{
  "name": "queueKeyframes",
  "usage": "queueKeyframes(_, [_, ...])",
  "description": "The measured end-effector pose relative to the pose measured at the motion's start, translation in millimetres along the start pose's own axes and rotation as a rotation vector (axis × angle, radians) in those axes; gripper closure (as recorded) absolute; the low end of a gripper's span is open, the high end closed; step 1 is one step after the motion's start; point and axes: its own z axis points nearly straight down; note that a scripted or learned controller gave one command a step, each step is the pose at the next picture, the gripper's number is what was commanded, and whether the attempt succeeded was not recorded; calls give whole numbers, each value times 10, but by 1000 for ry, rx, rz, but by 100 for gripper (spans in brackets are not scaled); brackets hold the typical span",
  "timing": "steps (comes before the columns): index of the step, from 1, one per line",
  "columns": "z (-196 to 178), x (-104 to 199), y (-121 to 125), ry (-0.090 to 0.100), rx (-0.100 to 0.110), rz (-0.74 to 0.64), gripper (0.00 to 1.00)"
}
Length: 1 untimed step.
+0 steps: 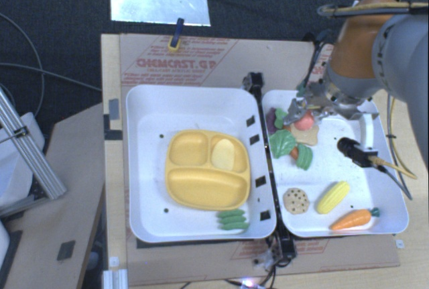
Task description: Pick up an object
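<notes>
Reaching into the right bin (395, 210) from its far side, your gripper (297, 113) hangs low over a cluster of toy food at the bin's upper left; whether it has closed on anything, you cannot tell from this angle. Just beside it sits a small red-pink piece (305, 122), likely a toy tomato or radish, resting against a pale tan slice (310, 136), with a green leafy piece (282, 143) close by. Judge the red piece as light, hard plastic: rigid, smooth, and apt to squirt sideways under a pinch. Take it across its widest middle, squarely, since crowding neighbours leave little room. Easier picks lie apart: corn (333, 197), carrot (353, 219), cookie (295, 200).
</notes>
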Motion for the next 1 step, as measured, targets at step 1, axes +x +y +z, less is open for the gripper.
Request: queueKeyframes(1, [-8,810,370,1,-4,-2,100])
